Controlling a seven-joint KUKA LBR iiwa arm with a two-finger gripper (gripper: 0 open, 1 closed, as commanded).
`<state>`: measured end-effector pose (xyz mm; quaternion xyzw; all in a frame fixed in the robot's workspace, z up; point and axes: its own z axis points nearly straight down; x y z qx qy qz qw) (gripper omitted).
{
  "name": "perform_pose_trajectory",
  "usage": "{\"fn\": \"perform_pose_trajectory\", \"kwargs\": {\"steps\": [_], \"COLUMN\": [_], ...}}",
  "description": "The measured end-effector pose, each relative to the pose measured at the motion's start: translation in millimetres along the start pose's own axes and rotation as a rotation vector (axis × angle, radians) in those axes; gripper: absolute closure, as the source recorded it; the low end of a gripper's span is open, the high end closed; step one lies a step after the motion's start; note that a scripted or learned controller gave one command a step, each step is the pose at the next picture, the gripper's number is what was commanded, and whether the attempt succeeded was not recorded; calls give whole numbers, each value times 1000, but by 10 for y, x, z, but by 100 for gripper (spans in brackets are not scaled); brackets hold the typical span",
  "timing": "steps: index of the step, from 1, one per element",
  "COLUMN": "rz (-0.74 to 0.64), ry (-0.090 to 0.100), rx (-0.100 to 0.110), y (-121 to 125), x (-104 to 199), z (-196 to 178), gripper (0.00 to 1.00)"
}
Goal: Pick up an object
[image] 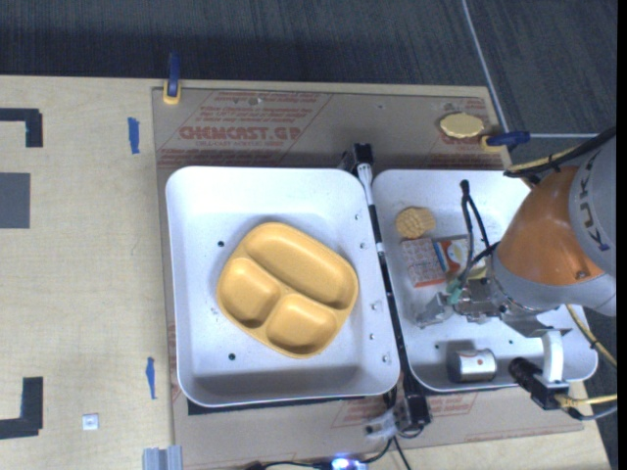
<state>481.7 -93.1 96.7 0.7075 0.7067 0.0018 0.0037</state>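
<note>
The right bin holds a round tan waffle biscuit near its far left corner. A flat printed packet in red, white and orange lies just in front of the biscuit. A small silver cylinder with a red label lies on its side near the bin's front wall. My gripper hangs low over the middle of this bin, just in front of the packet and behind the cylinder. Nothing can be seen held in it.
In the left bin lies a large yellow tray with three compartments. A tan disc rests on the cardboard behind the right bin. Blue clips sit at the cardboard's edges.
</note>
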Motion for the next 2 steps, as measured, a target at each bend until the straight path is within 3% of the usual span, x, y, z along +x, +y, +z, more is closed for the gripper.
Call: {"fn": "perform_pose_trajectory", "kwargs": {"steps": [1, 2], "rz": [-1, -1], "ry": [4, 0], "rx": [7, 0], "y": [-19, 1], "x": [9, 1], "z": [108, 0], "gripper": [0, 100]}}
